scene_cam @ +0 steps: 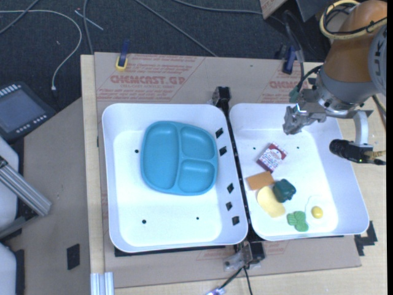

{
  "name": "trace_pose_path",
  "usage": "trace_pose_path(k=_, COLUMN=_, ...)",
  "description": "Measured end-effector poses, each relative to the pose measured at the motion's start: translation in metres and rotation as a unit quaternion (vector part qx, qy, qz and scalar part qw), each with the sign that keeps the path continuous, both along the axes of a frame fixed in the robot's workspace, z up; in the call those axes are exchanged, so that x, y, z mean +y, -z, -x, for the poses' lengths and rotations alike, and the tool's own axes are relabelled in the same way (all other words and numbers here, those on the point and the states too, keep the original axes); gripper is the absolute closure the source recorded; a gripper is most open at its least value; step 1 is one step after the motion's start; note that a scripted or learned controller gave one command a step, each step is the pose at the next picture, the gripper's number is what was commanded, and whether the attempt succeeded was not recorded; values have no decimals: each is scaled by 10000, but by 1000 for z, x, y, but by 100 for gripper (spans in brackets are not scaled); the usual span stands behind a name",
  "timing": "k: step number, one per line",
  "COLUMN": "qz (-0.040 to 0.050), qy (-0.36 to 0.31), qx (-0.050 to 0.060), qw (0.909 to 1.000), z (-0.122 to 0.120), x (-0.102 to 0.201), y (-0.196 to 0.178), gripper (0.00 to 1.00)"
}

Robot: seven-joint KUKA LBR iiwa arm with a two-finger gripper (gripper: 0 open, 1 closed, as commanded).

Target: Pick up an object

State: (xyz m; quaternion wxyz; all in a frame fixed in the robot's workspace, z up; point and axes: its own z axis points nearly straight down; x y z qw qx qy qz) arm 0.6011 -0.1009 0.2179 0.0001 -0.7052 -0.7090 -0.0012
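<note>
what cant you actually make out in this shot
- Gripper, camera view: seen from above over the right bin; its own body hides whether the fingers are open or shut.
- Red packet: label print too small to read.
- Dark green object overlaps the yellow piece, hiding part of it; their identities are unclear.
- Arm: upper part cut off by the right edge.

A robotics lab: a grey and orange arm [351,54] reaches over a cardboard-covered bench [178,72] held by clamps [123,59], with two white bins [116,183], loose cables [67,17] on dark carpet and a monitor [18,109] alongside.
</note>
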Motion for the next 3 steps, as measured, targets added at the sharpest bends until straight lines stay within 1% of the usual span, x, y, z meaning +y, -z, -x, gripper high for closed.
trace_pose_path(k=1, qz=-2, qy=-6, qx=-4, qw=10000, z=-1, x=57, y=-9, gripper=100)
trace_pose_path(k=2, qz=-9, qy=-7, qx=23, qw=10000, z=7, x=119, y=-3, gripper=100)
trace_pose_path(k=3, qz=-3, qy=2, qx=26, qw=10000, z=19, x=164, y=2, gripper=100)
